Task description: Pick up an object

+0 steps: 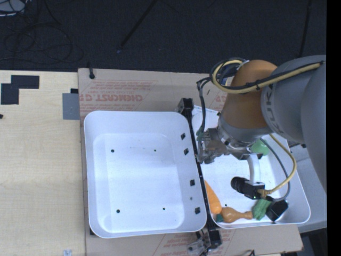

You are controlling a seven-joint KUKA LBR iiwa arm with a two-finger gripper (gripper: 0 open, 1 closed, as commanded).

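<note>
My gripper point(205, 152) hangs low over the right bin point(298, 207), close against its left wall, and the wrist hides what is under it. An orange carrot-shaped piece point(212, 197) lies along the left wall, nearer the front than the gripper. A tan gourd-shaped piece point(234, 214) rests at the front edge, with a green piece point(260, 208) and a small black object point(277, 210) to its right. Another green piece point(261, 147) peeks out from behind the wrist.
The left bin point(101, 196) stands beside the right one, and the two share a dark divider point(193, 159) with clips. Brown cardboard point(133, 89) lies under both bins. The arm's grey body covers the right bin's far right side.
</note>
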